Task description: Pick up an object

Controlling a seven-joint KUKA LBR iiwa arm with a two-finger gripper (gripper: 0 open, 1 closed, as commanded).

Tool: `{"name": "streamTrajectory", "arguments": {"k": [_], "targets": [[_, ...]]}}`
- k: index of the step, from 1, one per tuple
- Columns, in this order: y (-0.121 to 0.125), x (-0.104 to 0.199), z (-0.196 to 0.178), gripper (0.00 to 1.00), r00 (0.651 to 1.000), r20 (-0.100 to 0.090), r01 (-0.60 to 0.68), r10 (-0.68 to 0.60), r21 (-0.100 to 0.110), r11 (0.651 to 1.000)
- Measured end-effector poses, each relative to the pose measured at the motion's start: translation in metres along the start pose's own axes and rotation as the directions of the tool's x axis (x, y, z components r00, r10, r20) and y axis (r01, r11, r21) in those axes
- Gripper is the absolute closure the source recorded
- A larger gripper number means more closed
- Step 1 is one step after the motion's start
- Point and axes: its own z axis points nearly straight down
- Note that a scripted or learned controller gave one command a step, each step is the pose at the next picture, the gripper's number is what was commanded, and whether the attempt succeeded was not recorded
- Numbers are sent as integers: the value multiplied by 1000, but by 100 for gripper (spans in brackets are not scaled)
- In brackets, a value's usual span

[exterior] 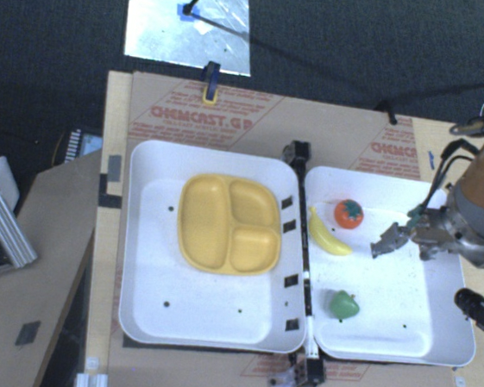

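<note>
Fruit is lying in the right white bin point(442, 341); we are seeing a yellow plastic banana point(327, 235), a red-orange tomato point(349, 213) and a green pepper point(344, 305); the gripper point(385, 245) is hovering right of the banana, holding nothing.

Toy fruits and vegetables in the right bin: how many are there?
3. The tomato is at the far left, the banana just beside it near the divider, the green pepper nearer the front. The arm may hide more.
</note>
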Motion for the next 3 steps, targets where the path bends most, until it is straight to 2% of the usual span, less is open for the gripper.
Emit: {"name": "streamTrajectory", "arguments": {"k": [1,2,3], "targets": [[3,0,-6,0,1000,2,3,-3,-13,1000],[3,2,56,0,1000,1,1,-1,-9,1000],[7,1,98,0,1000,1,0,0,-8,1000]]}}
